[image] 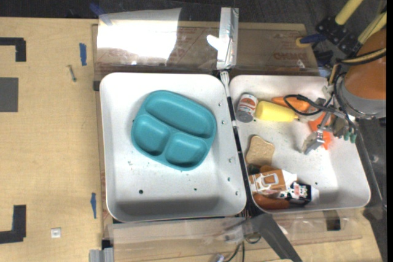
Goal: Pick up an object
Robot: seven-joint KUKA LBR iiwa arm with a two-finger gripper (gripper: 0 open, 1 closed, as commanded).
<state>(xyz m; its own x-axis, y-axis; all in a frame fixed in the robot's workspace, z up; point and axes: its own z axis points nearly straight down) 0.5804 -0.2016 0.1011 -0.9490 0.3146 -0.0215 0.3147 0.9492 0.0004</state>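
The right bin (350,187) holds several objects. A small can (246,107) lies at its far left beside a yellow bottle-shaped item (275,111), and an orange carrot-like piece (295,103) lies just behind them. A slice of bread (260,150) sits left of centre. Along the near wall lies a brown bottle (276,187) with a white label. My gripper (312,143) hangs low over the right middle of this bin, right of the bread and below the yellow item. Something small and orange (323,134) is right at the gripper; what it is I cannot make out.
The left bin (116,181) holds a teal divided plate (174,128). The arm's orange band (368,75) and black cables (319,104) hang over the right bin's far right corner. Clear plastic sheeting (159,40) stands behind the bins.
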